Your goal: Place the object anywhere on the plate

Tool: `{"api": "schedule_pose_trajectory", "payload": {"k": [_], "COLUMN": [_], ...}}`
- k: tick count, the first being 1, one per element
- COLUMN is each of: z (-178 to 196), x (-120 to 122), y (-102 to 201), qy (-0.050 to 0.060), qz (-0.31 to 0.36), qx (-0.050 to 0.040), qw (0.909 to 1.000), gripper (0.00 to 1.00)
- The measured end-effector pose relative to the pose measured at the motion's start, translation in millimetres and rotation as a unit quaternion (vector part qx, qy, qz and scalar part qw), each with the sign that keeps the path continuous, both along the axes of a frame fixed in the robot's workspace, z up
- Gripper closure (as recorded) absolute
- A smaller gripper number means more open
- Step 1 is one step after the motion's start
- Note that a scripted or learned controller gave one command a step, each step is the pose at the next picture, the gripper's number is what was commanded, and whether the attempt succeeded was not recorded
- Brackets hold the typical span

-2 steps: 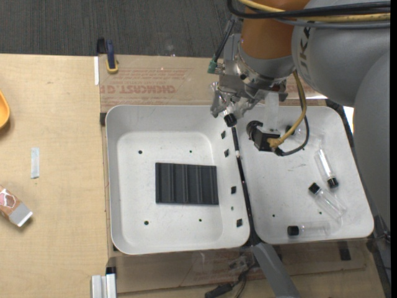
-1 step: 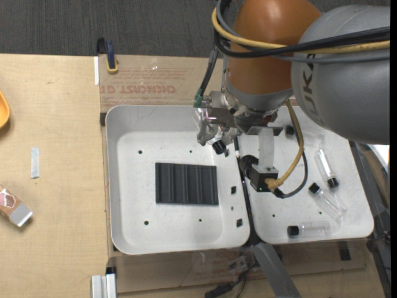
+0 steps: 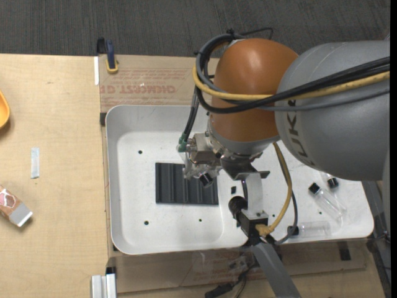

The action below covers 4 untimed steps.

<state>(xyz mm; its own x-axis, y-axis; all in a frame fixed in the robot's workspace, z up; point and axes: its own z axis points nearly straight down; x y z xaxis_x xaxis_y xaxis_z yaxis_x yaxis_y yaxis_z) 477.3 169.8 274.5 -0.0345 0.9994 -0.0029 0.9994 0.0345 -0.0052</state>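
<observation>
A black ribbed rectangular plate (image 3: 177,184) lies flat in the middle of the left white bin (image 3: 124,166). My gripper (image 3: 200,172) hangs over the plate's right end, under the orange wrist band (image 3: 248,85), which hides much of it. I cannot make out any object at the gripper. In the right bin, a clear plastic piece (image 3: 327,202) with a small black cap (image 3: 314,189) lies near a small black item (image 3: 332,182).
The bulky grey arm (image 3: 341,110) covers the right bin's upper part. On the wooden bench to the left are a small white strip (image 3: 35,162), a red and grey block (image 3: 13,207) and an orange edge (image 3: 3,109). A blue clamp (image 3: 110,54) holds the cardboard (image 3: 146,82) behind the bin.
</observation>
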Motion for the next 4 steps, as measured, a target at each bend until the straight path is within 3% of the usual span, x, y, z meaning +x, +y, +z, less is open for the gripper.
{"api": "schedule_pose_trajectory", "payload": {"k": [1,2,3,4], "z": [-110.7,-110.5,-102.9,-102.3], "x": [29.4,29.5,29.6,-0.3], "y": [-8.0,-8.0,-10.0,49.4], "qy": [0.0,0.0,0.002,0.0], "qz": [0.037,0.037,0.034,-0.031], "qx": [0.0005,0.0004,-0.0007,-0.0001], "qw": [0.9993,0.9993,0.9994,0.9995], "gripper": [1.0,0.0,1.0,1.0]}}
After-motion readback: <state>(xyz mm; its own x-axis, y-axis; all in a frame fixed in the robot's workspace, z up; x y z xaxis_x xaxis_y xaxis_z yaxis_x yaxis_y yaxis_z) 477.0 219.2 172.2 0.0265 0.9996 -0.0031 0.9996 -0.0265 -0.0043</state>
